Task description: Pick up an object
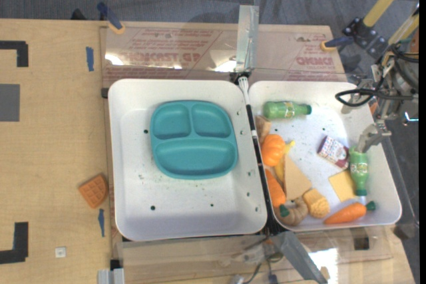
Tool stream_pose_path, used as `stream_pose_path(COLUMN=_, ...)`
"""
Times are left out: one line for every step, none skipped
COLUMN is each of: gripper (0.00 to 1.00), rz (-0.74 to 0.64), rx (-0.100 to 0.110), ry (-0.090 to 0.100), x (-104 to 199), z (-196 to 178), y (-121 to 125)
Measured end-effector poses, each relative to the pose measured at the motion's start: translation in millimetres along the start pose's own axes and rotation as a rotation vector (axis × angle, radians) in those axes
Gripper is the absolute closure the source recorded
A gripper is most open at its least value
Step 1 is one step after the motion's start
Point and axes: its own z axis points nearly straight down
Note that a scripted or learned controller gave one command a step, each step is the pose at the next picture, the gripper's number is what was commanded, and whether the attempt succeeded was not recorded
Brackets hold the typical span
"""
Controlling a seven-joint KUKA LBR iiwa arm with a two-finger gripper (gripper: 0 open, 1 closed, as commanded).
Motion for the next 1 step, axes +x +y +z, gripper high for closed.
stream_pose_path(gripper=0.00, rz=0.023, rx=-0.004, ry=0.014, x=35.7, z=167.9, y=-4.9)
